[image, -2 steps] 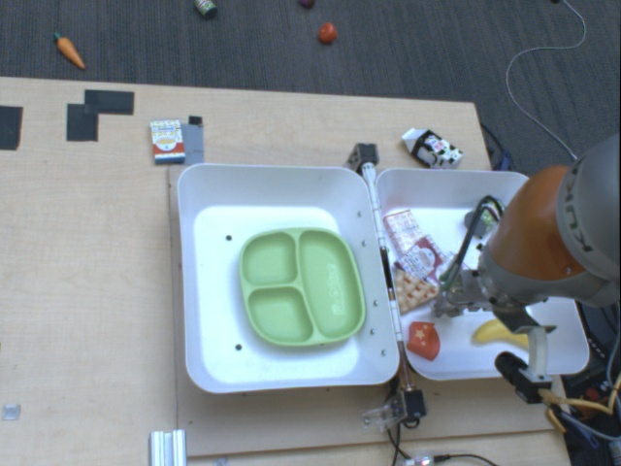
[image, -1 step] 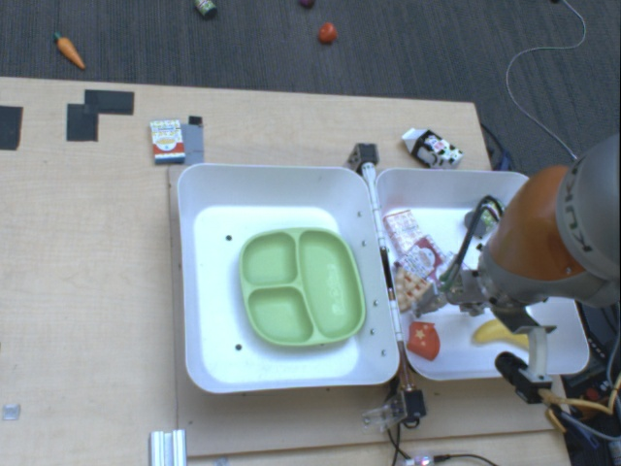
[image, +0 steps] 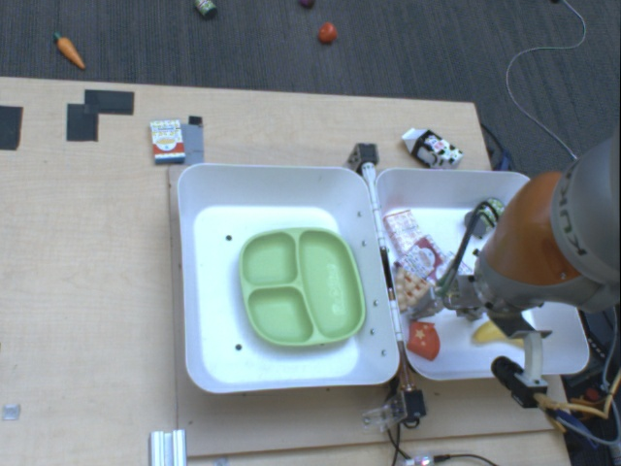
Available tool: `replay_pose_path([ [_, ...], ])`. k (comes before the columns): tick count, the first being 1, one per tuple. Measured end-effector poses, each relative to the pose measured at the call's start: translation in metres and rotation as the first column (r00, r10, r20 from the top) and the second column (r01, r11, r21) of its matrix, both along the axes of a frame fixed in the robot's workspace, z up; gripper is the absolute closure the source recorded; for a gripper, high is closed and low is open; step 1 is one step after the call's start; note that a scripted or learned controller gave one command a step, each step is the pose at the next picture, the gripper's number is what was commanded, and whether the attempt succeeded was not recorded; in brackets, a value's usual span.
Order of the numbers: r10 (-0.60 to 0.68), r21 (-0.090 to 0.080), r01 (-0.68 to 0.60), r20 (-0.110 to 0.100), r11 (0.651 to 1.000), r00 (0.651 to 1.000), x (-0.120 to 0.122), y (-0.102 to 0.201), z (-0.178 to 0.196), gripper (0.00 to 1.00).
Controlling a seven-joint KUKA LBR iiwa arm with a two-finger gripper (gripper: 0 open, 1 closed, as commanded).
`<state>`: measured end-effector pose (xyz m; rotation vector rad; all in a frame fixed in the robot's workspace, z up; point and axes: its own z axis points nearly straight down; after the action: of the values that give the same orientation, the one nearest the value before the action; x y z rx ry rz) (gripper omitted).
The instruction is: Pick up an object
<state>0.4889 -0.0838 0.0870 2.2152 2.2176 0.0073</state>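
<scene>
Grey arm with an orange band point(image: 529, 236) sits highest, over the right-hand half of the right white bin point(image: 456, 187). Its pincer point(image: 448, 294) is down inside that bin, near the bin's middle. How far it's open: cannot tell, the wrist hides it. Nothing visibly gripped.

Pickable stuff is all in the right white bin:
- clear bag of beige bits point(image: 415, 287), just beside the pincer, towards the bin's left wall
- red-and-white printed clear packet point(image: 406, 229), upper left part of the bin
- red tomato-shaped toy point(image: 424, 341), bin's lower left corner
- yellow banana-like piece point(image: 488, 334), by the bin's lower edge, partly under the arm
- small green object point(image: 491, 209), near the bin's top edge, right against the arm

Outside the right white bin:
- left white bin point(image: 281, 187), touching its left wall, holding a light green three-compartment plate point(image: 303, 287)
- black-and-white toy point(image: 433, 149), on the bench just above its top edge
- small red-and-blue card box point(image: 168, 141), well off to its upper left
</scene>
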Motion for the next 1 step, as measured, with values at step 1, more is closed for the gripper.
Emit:
replay_pose_path([
  [1, 0.003, 0.000, -0.003, 0.006, 1.000, 1.000, 0.0024, 0.0007, 0.0113, 1.00],
])
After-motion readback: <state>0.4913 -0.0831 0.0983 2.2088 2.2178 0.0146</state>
